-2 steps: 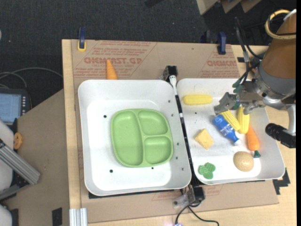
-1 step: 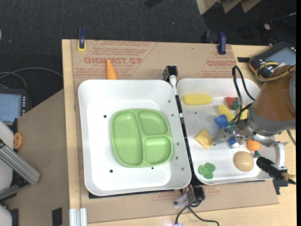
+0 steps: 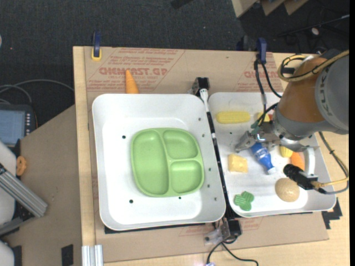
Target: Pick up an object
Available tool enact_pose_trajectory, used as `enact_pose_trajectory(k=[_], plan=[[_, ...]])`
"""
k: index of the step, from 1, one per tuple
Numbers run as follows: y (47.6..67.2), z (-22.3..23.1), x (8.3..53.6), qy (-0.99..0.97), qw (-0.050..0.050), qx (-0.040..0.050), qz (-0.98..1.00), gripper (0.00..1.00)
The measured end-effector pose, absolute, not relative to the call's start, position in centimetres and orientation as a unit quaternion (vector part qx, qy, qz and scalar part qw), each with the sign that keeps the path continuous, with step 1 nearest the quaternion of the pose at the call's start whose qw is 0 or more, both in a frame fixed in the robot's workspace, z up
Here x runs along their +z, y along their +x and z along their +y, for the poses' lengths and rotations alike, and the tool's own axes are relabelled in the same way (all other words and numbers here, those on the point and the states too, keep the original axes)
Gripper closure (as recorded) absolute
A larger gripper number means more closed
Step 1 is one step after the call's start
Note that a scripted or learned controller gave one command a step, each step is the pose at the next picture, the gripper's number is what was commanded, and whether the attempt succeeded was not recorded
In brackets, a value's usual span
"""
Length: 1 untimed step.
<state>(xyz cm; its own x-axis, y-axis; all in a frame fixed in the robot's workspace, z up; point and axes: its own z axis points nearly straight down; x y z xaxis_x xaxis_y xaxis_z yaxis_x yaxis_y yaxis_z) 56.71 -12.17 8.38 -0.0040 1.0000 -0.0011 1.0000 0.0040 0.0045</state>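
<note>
My gripper (image 3: 250, 140) is low in the right bin (image 3: 319, 204), reaching in from the right under the orange band of the arm. A blue bottle (image 3: 263, 156) lies slantwise just below it, its upper end right at the gripper's tip. A yellow corn cob (image 3: 233, 116) lies behind the gripper, and a yellow cheese wedge (image 3: 238, 163) sits to its lower left. A green broccoli piece (image 3: 243, 200) and a tan potato (image 3: 287, 190) rest near the bin's front. An orange piece (image 3: 298, 160) and a small yellow piece (image 3: 285, 152) lie partly under the arm.
The left bin (image 3: 111, 115) holds a green divided plate (image 3: 166, 161). An orange carrot (image 3: 131, 82) lies on the bench behind that bin. Black cables (image 3: 266, 79) run along the arm at the back right, and a black connector (image 3: 297, 174) hangs over the right bin.
</note>
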Motion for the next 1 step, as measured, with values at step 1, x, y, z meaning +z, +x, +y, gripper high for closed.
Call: enact_pose_trajectory(k=[1], plan=[[56.52,-12.40,9.50,0.707,0.002,0.0008,0.707,1.00]])
